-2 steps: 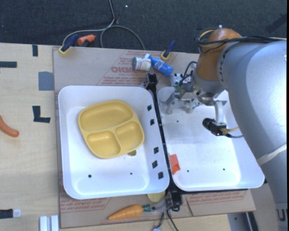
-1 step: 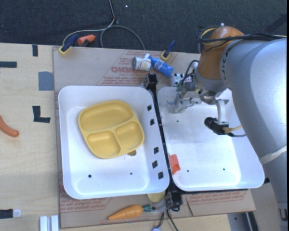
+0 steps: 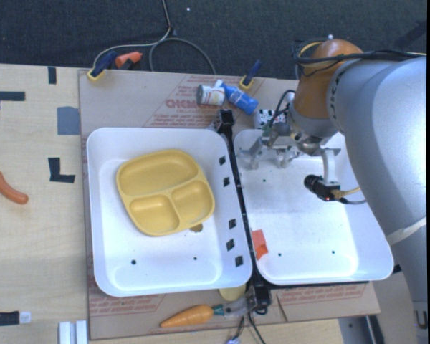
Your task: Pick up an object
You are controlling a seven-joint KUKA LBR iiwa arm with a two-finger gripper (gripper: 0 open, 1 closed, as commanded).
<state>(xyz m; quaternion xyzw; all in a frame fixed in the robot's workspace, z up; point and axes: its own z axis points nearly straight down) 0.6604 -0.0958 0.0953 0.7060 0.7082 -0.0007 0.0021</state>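
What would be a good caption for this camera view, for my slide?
KUKA arm's gripper low at the back of the right bin; yellow divided plate lies in the left bin.

Only readable print was red lettering on the cardboard sheet (image 3: pixel 175 106) under the bins, upside down, too blurred to make out.

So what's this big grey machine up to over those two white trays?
It is a robot arm meant to pick something up. Its gripper hangs over the far end of the right bin, and nothing shows between its fingers. The left bin holds a yellow divided plate. A small orange piece sits by the divider between the bins. A toy carrot and a toy sausage lie outside the bins on the bench.
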